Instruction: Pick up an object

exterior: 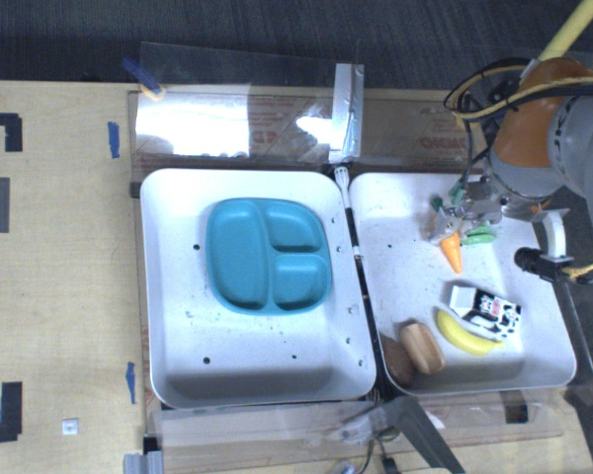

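We're at the grasp step: gripper (pixel 462 217) sits low over the carrot (pixel 452 251) in the right bin (pixel 395 215), top end. Can't tell its state. Next we need a clean close and straight lift. Banana (pixel 465 332), small box (pixel 486 310), bread roll (pixel 421 348) lie nearer the front, apart. Blue tray (pixel 268 255) fills the left bin (pixel 168 294).

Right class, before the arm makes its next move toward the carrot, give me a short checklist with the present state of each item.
1. Gripper above the right bin: ok.
2. Gripper close over the carrot: ok.
3. Carrot between the fingers: cannot tell.
4. Carrot apart from the banana: ok.
5. Small green item beside the carrot, possible obstruction: not ok.
6. Blue divided plate in the left bin, out of the way: ok.
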